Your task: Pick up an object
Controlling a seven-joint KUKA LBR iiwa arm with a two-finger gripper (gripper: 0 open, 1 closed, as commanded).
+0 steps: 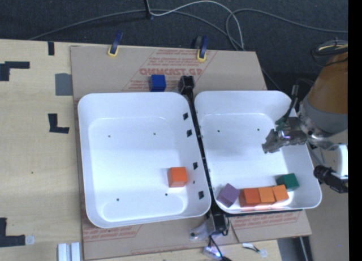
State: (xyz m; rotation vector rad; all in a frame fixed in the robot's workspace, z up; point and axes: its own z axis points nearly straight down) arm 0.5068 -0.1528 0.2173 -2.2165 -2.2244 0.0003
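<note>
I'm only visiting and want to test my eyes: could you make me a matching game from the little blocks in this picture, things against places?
Things:
1. small orange cube
2. small blue cube
3. small green block
4. small purple block

Places:
A. on the cardboard behind the bins
B. alone in the left white bin
C. right white bin, near front-left corner
D. right bin, near front-right corner

Pairs: 1-B, 2-A, 3-D, 4-C

Overhead slant onto both bins (136,98)

bench (34,141) | cardboard sheet (169,67) (clamped at the far edge) | two white bins (90,141) | blue block (158,82)
</note>
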